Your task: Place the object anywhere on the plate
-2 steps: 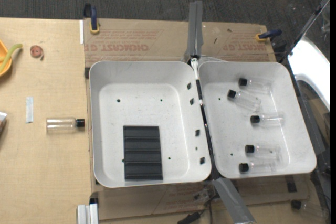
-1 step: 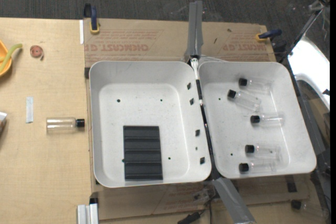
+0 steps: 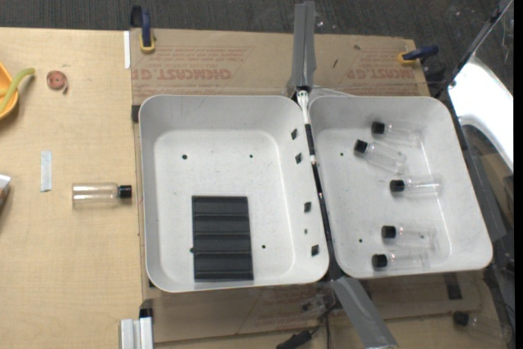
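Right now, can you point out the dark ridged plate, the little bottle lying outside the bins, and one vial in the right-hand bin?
Dark ridged plate (image 3: 221,238), camera view: middle of its ridged top.
Bottle outside the bins (image 3: 97,193), camera view: its clear body.
Vial in the right bin (image 3: 415,189), camera view: its clear tube.

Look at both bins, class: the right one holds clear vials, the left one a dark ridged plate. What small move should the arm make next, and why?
Probably reach in over the right bin and come down on one vial, perhaps the black-capped vial lying apart from the others near its middle. All the vials there lie loose, and the dark ridged plate in the left bin bears nothing yet, so a pick comes first.
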You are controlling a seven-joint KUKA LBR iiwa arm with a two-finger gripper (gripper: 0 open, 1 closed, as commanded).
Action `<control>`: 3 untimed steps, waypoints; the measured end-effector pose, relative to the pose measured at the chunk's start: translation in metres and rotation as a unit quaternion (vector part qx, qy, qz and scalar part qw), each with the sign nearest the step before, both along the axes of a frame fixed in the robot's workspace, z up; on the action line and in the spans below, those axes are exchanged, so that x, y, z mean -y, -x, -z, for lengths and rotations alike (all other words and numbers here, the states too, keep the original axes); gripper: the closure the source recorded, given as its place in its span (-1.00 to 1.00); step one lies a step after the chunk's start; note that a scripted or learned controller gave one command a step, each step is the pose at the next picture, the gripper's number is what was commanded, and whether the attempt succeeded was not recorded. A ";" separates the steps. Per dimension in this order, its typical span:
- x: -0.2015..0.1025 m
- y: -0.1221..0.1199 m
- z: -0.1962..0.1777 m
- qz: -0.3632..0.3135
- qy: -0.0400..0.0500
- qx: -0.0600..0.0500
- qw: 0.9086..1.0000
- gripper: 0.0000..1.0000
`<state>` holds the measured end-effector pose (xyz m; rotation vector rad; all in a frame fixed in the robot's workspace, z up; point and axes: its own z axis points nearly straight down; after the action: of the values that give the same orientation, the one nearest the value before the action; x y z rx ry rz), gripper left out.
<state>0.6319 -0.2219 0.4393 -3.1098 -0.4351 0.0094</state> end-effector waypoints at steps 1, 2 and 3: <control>-0.052 -0.019 0.000 0.026 0.000 0.001 1.000 -1.00; 0.001 0.048 -0.001 0.003 0.000 0.001 1.000 -1.00; -0.004 -0.011 0.000 0.037 0.001 0.000 0.999 -1.00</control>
<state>0.6428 -0.2175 0.4393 -3.1251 -0.3203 0.0081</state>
